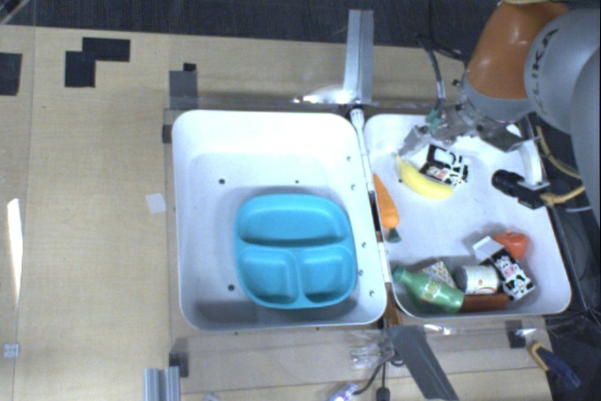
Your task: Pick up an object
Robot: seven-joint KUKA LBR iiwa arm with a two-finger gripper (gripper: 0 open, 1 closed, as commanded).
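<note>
Banana [423,183] is my likeliest target: it lies in the upper part of the right bin [554,291], curved and yellow, with a small black-and-white patterned block [444,167] resting against its upper edge. The gripper [434,129] hangs just above and behind that pair, near the bin's back wall, and from this slant I cannot tell how it is set; nothing is visibly caught in it. I judge this to be the approach step, with no grasp made yet.

My next move calls for a short descent onto one item only. The banana and the block touch, so a careless close could catch both or nudge one off the other. I would want to line up across the banana's narrow width, away from the block.

Moving outward, an orange carrot [386,205] lies along the divider between the bins, close to the banana's left end. At the front of the right bin sits a crowded heap: a green bottle [428,287], a white cup [480,278], a second black-and-white block [514,275] and a red-orange piece [513,243]. These are well apart from the gripper. A black cable fitting [516,184] on the arm hangs over the bin's right side and hides some floor there.

The left bin [202,146] holds a blue divided tray [295,249], well apart from the action.
</note>
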